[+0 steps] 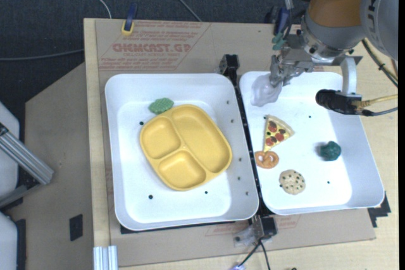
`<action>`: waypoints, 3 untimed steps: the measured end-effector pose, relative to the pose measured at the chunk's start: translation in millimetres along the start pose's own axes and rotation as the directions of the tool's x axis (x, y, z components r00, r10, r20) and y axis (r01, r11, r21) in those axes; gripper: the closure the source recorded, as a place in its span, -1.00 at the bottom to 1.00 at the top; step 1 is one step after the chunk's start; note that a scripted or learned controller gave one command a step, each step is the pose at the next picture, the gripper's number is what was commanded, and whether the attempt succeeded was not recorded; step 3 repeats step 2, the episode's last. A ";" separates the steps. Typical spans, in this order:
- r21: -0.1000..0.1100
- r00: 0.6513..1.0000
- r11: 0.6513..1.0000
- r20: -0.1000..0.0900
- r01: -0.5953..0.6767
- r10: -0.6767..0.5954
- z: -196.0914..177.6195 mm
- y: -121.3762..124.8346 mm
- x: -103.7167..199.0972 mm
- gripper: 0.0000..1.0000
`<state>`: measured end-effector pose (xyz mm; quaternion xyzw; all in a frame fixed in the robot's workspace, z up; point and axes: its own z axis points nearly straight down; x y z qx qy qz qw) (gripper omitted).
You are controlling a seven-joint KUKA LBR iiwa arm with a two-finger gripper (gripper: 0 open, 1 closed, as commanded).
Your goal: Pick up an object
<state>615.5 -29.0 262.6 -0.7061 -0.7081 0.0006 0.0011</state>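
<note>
White right bin (pixel 354 196), pizza slice (pixel 277 131) tip down-left

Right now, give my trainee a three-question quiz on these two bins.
1. True or false: the yellow divided plate lies in the left bin.
2. Which lies nearest the right bin's front edge? A) pizza slice B) cookie C) pretzel
3. Fill in: the green piece touches the plate's ____ rim (near or far).

Key: 1 true; 2 B; 3 far.
</note>
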 end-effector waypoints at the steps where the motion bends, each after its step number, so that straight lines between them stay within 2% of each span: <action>1: 0.001 1.000 1.000 0.000 0.000 0.000 20.7 -9.7 51.2 1.00; 2: 0.001 1.000 1.000 0.001 0.000 0.000 34.2 -12.2 100.4 1.00; 3: 0.001 1.000 1.000 0.001 0.000 0.000 34.2 -12.2 100.4 1.00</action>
